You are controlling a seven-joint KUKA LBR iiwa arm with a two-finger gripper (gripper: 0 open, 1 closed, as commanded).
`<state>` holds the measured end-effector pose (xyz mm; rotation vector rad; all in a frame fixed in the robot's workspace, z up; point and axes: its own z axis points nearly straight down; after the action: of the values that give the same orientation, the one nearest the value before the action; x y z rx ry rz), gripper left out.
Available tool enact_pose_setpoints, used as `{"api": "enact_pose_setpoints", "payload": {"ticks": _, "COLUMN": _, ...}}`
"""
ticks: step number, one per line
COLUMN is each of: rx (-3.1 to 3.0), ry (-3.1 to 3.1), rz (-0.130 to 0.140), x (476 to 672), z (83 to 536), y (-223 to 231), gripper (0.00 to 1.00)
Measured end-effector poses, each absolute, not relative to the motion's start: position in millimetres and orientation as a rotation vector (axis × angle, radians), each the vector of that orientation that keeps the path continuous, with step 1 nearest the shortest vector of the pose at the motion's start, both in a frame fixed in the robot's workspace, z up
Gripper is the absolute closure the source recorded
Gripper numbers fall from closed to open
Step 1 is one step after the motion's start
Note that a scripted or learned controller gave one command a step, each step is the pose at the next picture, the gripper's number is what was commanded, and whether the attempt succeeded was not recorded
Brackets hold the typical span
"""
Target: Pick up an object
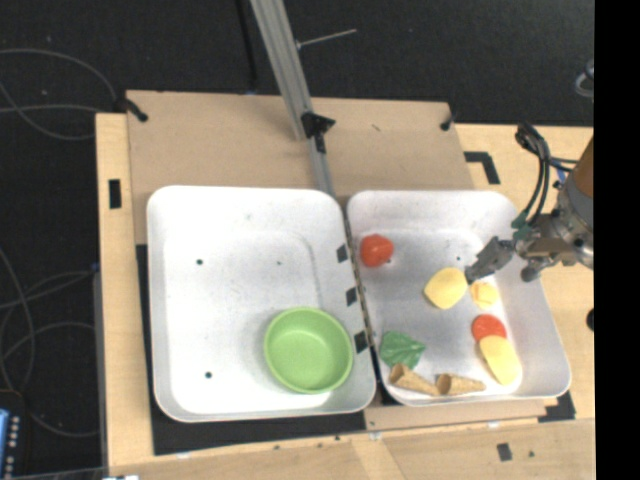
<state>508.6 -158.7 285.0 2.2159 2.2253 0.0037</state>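
**Tool poised over the right bin, nothing taken yet**

Camera view: From my station I saw the tool (497,258) reaching in from three o'clock, low over the right bin (420,211). Whether it was spread or closed I could not tell, since the dark tip blurred together at this slant, and I saw nothing caught in it. The nearest candidate was the yellow lump (446,288), lying just beside the tip at about seven o'clock from it. A smaller yellow piece (485,293) sat touching or almost touching that lump on its three o'clock side. Further toward six o'clock lay a red and yellow piece (495,346), then two cones (435,381) by the bin's near wall with a green leafy thing (401,348) beside them. A red ball (376,251) sat apart at nine o'clock, near the divide. The left bin (200,218) carried a green bowl (308,349).

I judged the yellow lump the best target. To do this well I would centre the tool over its middle, keep clear of the small neighbour so it did not get nudged, descend straight, close firmly, and lift slowly to confirm the hold.
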Motion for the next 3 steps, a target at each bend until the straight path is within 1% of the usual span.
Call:
{"api": "enact_pose_setpoints", "payload": {"ticks": 1, "rx": 2.217, "ry": 2.223, "rz": 0.004, "x": 508.6, "z": 285.0, "y": -159.0, "gripper": 0.00}}
{"api": "enact_pose_setpoints", "payload": {"ticks": 2, "rx": 2.223, "ry": 2.222, "rz": -0.006, "x": 503.6, "z": 223.6, "y": -158.0, "gripper": 0.00}}
{"api": "enact_pose_setpoints", "payload": {"ticks": 3, "rx": 2.224, "ry": 2.220, "rz": -0.006, "x": 505.3, "z": 181.1, "y": -160.6, "gripper": 0.00}}
